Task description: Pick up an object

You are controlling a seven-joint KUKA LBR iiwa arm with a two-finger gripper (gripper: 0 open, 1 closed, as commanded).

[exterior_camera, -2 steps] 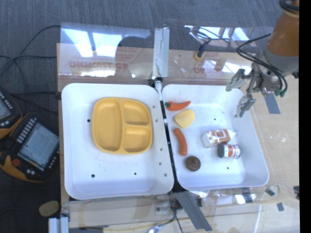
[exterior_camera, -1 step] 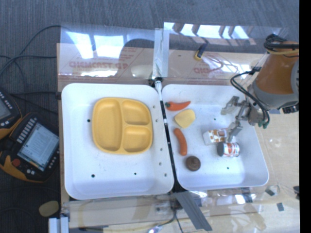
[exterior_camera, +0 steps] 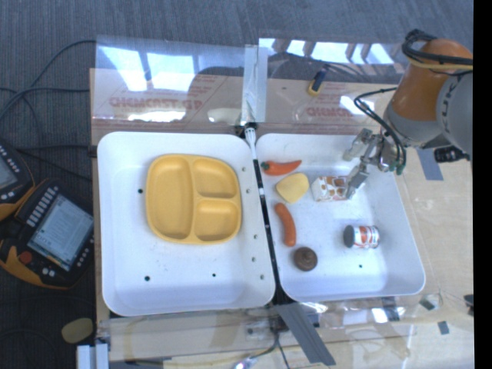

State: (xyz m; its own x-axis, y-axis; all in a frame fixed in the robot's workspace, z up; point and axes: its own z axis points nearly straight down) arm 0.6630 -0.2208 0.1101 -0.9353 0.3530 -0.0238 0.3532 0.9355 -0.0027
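Jaws [exterior_camera: 361,164] apart, just beside small white can [exterior_camera: 332,188] in right bin [exterior_camera: 400,229] — nothing gripped yet; closing and lifting remain.

Illumination is bright and even, from overhead. Strong glare streaks the clear panels [exterior_camera: 307,60] behind the gripper [exterior_camera: 360,164], where pale blue-white reflections wash out the surface. The white bins [exterior_camera: 123,283] are near overexposure (surface detail is faint). Shadows are soft and short, directly beneath the gripper. Focus is moderate; fine detail around the gripper is slightly blurred.
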